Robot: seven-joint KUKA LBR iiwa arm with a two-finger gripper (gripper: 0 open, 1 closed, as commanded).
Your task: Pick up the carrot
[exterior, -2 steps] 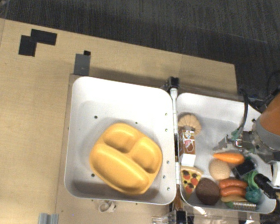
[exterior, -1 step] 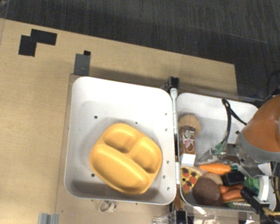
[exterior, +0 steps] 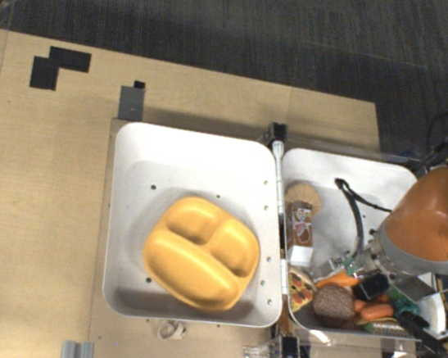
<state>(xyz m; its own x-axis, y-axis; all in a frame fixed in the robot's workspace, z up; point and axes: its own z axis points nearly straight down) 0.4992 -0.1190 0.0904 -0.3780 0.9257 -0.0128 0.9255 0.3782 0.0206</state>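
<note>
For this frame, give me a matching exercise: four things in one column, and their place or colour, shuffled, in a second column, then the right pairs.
Things:
1. yellow pepper
2. carrot
3. brown potato-like item
4. arm's orange band

Descriptions:
A. right bin, near its front edge, dark brown
B. alone in the left bin
C. above the right bin's right side
D. right bin, orange, beside the brown item, under the wrist

Pairs: 1-B, 2-D, 3-A, 4-C
</note>
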